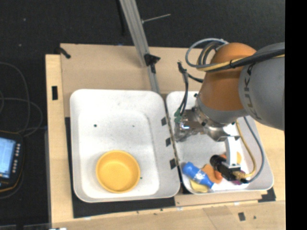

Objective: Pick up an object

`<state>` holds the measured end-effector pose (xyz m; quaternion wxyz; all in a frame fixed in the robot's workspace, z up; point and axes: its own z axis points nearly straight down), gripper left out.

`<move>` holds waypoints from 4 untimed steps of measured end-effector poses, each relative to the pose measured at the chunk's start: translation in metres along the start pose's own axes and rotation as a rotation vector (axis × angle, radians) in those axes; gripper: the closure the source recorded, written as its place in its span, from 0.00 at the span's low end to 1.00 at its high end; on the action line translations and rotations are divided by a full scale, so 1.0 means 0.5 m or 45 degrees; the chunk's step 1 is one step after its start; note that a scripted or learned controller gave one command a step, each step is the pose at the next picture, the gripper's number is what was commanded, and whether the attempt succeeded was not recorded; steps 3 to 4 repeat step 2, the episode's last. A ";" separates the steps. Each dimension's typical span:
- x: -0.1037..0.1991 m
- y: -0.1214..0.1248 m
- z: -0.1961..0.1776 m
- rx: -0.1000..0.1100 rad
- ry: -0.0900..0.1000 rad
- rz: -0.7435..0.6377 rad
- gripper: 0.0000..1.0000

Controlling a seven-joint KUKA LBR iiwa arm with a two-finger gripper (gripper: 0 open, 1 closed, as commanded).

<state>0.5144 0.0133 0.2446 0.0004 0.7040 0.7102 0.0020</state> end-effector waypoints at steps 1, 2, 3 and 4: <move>0.107 -0.027 -0.013 0.003 0.001 0.000 1.00; 0.100 -0.027 -0.012 0.003 -0.002 0.008 0.00; 0.100 -0.027 -0.012 0.003 -0.002 0.008 0.00; 0.100 -0.027 -0.012 0.003 -0.002 0.008 0.00</move>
